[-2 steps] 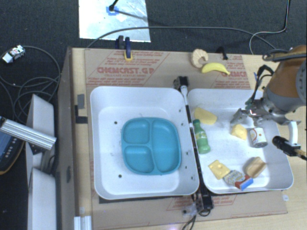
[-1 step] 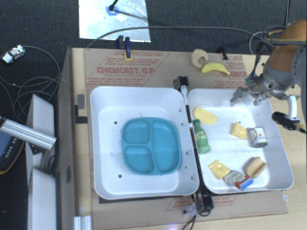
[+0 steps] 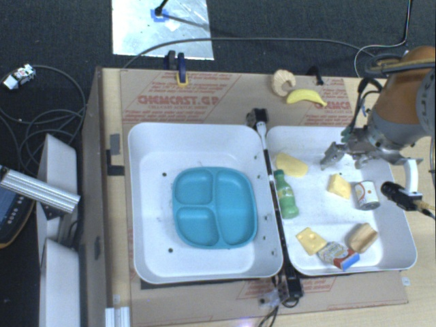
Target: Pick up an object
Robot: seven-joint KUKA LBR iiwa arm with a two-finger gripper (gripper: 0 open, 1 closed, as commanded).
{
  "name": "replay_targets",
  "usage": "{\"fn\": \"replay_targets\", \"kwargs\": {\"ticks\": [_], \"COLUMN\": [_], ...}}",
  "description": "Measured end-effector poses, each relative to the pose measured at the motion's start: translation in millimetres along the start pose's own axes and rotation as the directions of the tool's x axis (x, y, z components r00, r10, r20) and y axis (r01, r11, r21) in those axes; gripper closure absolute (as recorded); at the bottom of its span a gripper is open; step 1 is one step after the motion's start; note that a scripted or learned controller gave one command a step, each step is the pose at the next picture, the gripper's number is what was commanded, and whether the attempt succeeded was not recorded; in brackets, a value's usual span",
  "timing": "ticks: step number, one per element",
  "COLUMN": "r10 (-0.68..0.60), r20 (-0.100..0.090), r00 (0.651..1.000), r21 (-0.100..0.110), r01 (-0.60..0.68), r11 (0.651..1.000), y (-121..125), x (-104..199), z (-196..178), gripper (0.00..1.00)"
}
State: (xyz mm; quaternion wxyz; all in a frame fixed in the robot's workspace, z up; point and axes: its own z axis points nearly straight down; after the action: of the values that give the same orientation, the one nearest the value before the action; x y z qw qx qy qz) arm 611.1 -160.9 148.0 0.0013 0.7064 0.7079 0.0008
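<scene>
Two bins on counter [image 3: 204, 97], arm over right one.
Right bin [image 3: 402, 254], near edge: bread roll [image 3: 362, 237], cheese slice [image 3: 310, 240], small packet [image 3: 334, 253]. Mid: green bottle [image 3: 285, 194] by divider, can [image 3: 366, 195], yellow wedge [image 3: 339, 186]. Left bin [image 3: 146, 182]: blue divided plate [image 3: 213, 206]. Gripper [image 3: 338, 154] above right bin's far half, holding nothing; finger spread cannot be told. Banana [image 3: 305, 97] farthest.

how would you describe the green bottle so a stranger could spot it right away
Find the right-hand white bin, the one holding the small items. Along its left wall, beside the divider between the two bins, lies the green bottle on its side. It is the only green thing there; its neighbours, such as the pale yellow piece above it, are yellow, tan or white.
</scene>
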Motion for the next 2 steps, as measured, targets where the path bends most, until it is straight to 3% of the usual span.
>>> {"fn": "replay_targets", "kwargs": {"ticks": [1, 2], "r10": [-0.001, 0.001], "r20": [0.001, -0.001], "r00": [1.0, 1.0], "r21": [0.0, 0.003], "r01": [0.001, -0.001], "r11": [1.0, 1.0], "y": [49.5, 15.3], "x": [-46.3, -30.4], "z": [3.1, 63.1], "gripper": [0.0, 0.0]}}
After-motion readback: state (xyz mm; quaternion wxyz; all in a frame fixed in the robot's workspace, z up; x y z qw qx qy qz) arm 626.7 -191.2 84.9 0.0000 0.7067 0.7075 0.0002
